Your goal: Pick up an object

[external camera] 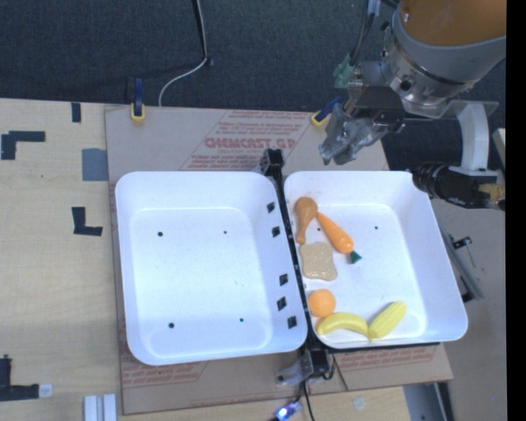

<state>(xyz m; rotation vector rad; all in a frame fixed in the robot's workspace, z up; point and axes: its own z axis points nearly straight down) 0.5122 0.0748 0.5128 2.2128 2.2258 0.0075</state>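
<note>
Hovering: tool (pixel 341 148) sits above the far rim of the right bin (pixel 427 205), over the table (pixel 49 247).
Tool state: cannot tell, too blurred.
Objects: drumstick (pixel 305 215), carrot (pixel 336 233), bread slice (pixel 317 262), orange (pixel 320 303), banana (pixel 342 326), corn (pixel 387 319), all lying in the right bin.
Left bin (pixel 131 197): no objects.
Progress: nothing lifted; descent, grasp and lift all remain.

Arm in from the upper right, gripper (pixel 339 152) hanging low.
Grey wrist under the orange band (pixel 450 20), tilted down and to the left; dark finger assembly pointing downward, nothing visible between the fingers, their spread too blurred to judge.
</note>
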